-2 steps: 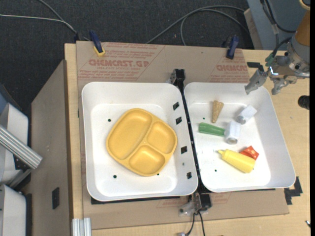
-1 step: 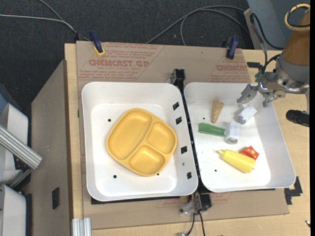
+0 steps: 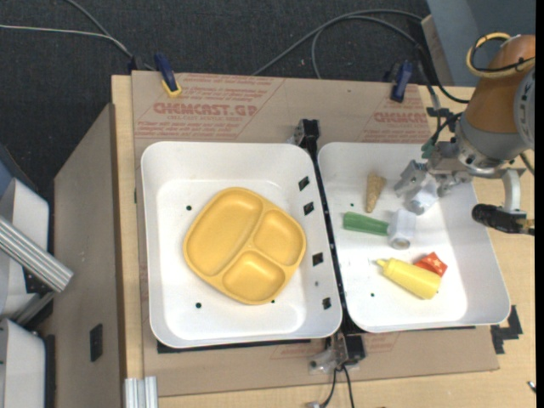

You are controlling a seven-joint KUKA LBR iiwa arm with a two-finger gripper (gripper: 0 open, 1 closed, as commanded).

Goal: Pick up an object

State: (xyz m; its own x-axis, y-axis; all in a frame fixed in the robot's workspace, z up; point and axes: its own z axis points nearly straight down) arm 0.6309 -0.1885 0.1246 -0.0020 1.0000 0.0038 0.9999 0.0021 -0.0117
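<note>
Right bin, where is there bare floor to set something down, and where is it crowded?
In the right bin, bare floor lies along the near edge in front of the yellow bottle, and in the far-left corner behind the cone. The middle is crowded: green piece, grey cup, red piece, with the gripper above.

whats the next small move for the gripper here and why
Probably a short drop straight down. The gripper hangs in the right bin, above the small grey cylinder, with nothing seen between its fingers. The green piece lies right beside the cylinder, so the descent should keep off it.
</note>
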